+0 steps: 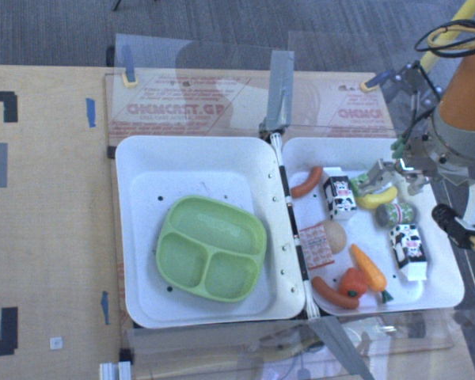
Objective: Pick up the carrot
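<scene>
The right bin [447, 291] was crowded. A sausage [306, 182] lay near its upper left corner, with a small milk carton [340, 195] just beside it and a banana [378, 198] further right. Below the banana sat a greenish jar [396, 214] on its side, and under that a second milk carton [410, 252]. A pink packet [314, 244] rested against the bin's left wall, touching a pale round piece [335, 237]. The left bin [142, 165] held a green divided plate [210, 248].

The gripper [396, 169] hung over the upper right part of the right bin, close above the banana — whether its fingers were spread or closed could not be told from this angle.

The carrot [369, 269] lay in the lower middle of the right bin, well apart from the gripper. It was orange and tapered, set on a slant with its green stub pointing down and right. A red pepper [352, 281] pressed against its lower left side, and a second sausage [332, 292] lay just below that — both crowding the carrot on that side.
</scene>
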### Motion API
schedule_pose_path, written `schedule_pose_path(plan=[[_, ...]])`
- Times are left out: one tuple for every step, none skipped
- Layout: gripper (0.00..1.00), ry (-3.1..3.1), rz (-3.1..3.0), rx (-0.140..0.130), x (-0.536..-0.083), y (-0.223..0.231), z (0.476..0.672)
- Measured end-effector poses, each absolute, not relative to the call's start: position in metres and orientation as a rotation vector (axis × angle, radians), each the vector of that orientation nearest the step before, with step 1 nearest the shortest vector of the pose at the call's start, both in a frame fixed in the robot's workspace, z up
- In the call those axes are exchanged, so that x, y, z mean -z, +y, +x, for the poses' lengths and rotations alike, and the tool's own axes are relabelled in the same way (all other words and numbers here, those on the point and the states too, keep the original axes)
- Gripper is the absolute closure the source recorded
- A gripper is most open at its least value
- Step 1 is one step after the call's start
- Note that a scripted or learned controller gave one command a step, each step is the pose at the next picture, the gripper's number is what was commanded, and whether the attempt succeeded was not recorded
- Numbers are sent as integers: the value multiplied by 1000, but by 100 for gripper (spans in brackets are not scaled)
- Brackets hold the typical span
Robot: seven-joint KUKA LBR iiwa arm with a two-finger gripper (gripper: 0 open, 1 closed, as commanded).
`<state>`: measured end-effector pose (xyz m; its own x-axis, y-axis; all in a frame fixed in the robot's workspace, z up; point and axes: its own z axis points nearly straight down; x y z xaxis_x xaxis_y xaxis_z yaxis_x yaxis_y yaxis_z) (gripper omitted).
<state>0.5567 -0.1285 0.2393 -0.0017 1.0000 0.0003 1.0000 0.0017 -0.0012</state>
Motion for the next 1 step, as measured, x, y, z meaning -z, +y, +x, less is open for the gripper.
schedule_pose_path(plan=[[0, -2296, -2162, 11, -100, -126, 522]])
